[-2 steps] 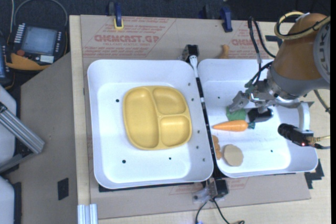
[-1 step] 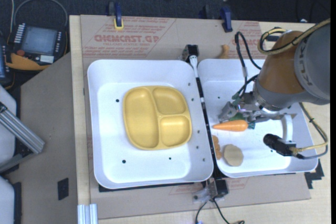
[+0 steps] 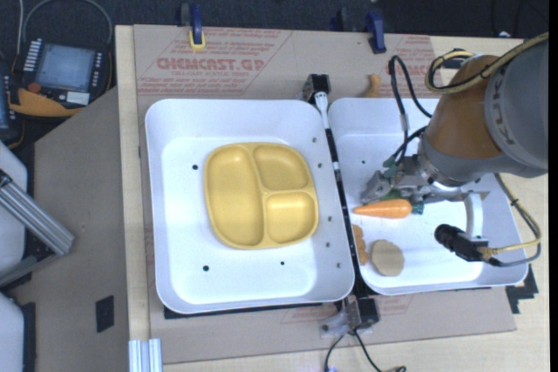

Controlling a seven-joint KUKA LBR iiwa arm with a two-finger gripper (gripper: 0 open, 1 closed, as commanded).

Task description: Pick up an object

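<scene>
An orange carrot (image 3: 382, 209) lies on its side in the right white bin (image 3: 366, 131), near the bin's left wall. My gripper (image 3: 399, 186) hangs right over the carrot's right end, very close to it or touching it. The arm's grey and orange body covers the bin's right half. A tan round lump (image 3: 387, 258) rests near the bin's front edge. Beside it, a small brown-orange piece (image 3: 358, 244) sits against the left wall.
The left white bin (image 3: 174, 257) holds a yellow divided plate (image 3: 260, 192) in its middle. A black divider (image 3: 330, 154) runs between the two bins. Blue clamps (image 3: 197, 23) stand at the bench's far edge.
</scene>
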